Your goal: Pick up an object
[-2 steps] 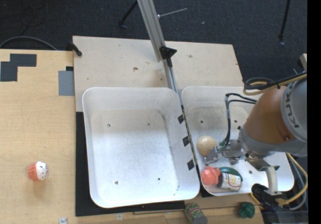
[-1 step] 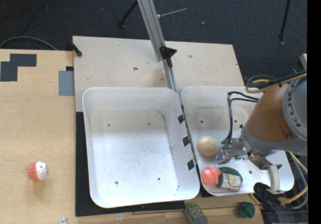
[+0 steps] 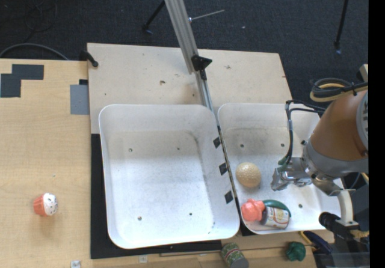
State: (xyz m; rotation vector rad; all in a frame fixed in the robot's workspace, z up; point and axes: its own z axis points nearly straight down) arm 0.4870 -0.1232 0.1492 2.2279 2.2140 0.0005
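Pincer (image 3: 287, 178) hung low over the right bin (image 3: 258, 118), reaching in from the right under the orange-banded wrist; whether it was spread or pressed together could not be told, and nothing showed between its tips. A tan ball (image 3: 248, 174) lay in that bin, just left of the pincer and apart from it. Nearer the front rim lay a bottle with a red cap (image 3: 266, 213). The left bin (image 3: 114, 118) stood alongside. On the bench, far left, sat a small red-and-white toy (image 3: 46, 204).
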